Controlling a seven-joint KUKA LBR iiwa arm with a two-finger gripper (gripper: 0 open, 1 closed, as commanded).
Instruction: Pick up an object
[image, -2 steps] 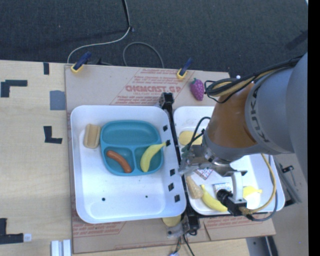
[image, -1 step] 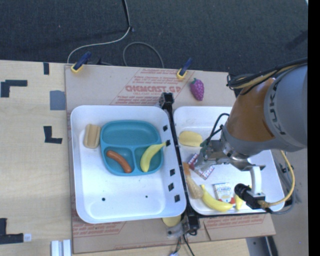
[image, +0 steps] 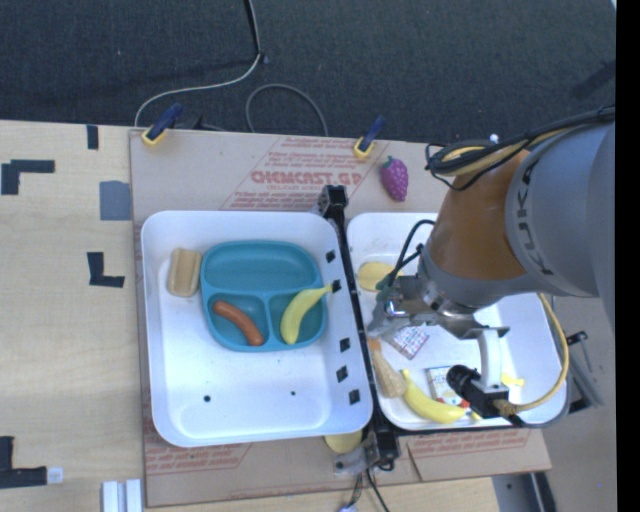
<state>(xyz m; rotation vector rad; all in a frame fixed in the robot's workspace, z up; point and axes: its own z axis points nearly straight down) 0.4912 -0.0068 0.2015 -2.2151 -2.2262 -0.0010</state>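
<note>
Arm low over the right bin, nothing visibly lifted yet.

The arm reaches in from the right and hangs over the right bin; the claw sits near that bin's left wall, but whether it is wide or narrow cannot be told, since the wrist hides it; just beside it lie a small packet and a yellow piece, and a banana rests near the front edge; nothing appears raised clear of the bin floor, so the pick seems still to be done; the left bin holds a blue tray with a sausage and a second banana, and a bread slice beside it; purple grapes sit on the tabletop behind the bins.
</note>
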